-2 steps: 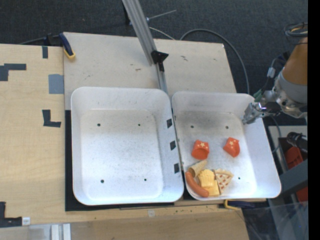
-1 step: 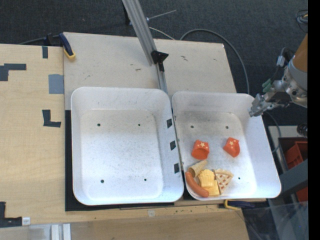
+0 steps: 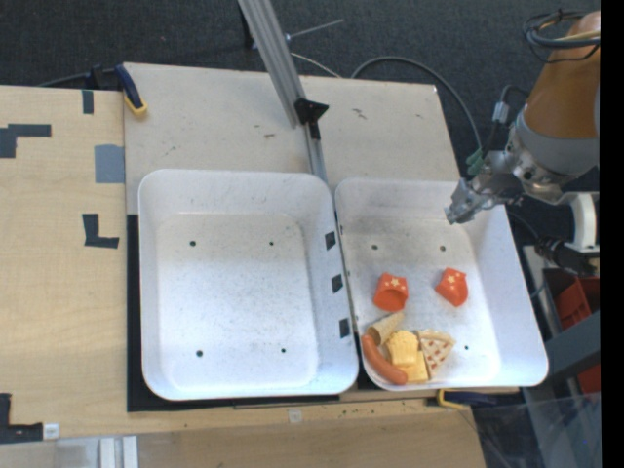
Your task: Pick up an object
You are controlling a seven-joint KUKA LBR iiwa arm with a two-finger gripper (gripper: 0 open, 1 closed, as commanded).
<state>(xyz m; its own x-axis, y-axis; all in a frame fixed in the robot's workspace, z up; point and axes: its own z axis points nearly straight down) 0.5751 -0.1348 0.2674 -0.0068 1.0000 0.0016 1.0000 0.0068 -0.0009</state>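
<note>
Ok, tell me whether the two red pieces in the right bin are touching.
Apart. The camera view shows bare white bin floor between the left red piece and the right red piece.

You were looking at a robotics lab bench — not a home or a shop. Two shallow white plastic bins [image 3: 161,261] sat side by side on a pale wooden benchtop [image 3: 58,291] patched with grey tape squares [image 3: 109,164]. A slanted aluminium mounting rail [image 3: 275,47] rose behind them, loose black cables [image 3: 409,66] trailed across dark carpet [image 3: 97,18] — and a grey industrial arm with an orange band [image 3: 561,86] reached in.
</note>
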